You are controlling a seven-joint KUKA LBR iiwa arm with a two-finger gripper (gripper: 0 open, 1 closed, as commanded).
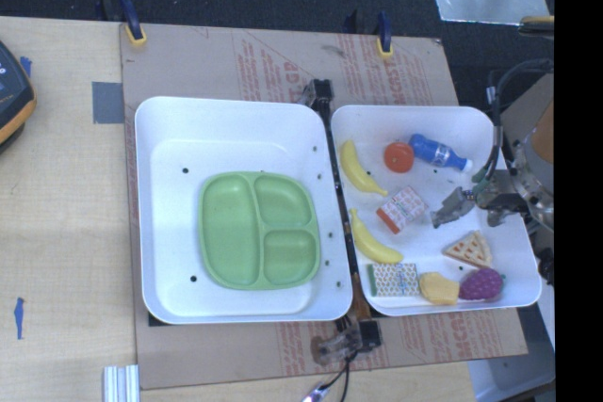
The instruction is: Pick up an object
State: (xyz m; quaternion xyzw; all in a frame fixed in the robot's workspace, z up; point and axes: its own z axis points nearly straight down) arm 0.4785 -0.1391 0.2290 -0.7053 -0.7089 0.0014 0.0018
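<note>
The gripper [462, 207] hovers low in the right bin [363, 122] with fingers spread and holding nothing, the approach step, just beside the small box [401, 209], so next it must descend and close.

A green divided plate [258, 229] is seen lying flat in the left white bin [160, 132], near its middle; both bins are set on a brown cardboard sheet [273, 61], which is held at its far edge by two blue clamps [132, 19]; a further clamp is fixed at [382, 33]; a grey tape patch [107, 102] is stuck to the wooden bench [57, 249] just left of the cardboard; a yellow and black device [13, 99] is cut off at the left edge; a black clip [321, 92] is placed between the bins at the far side.
</note>
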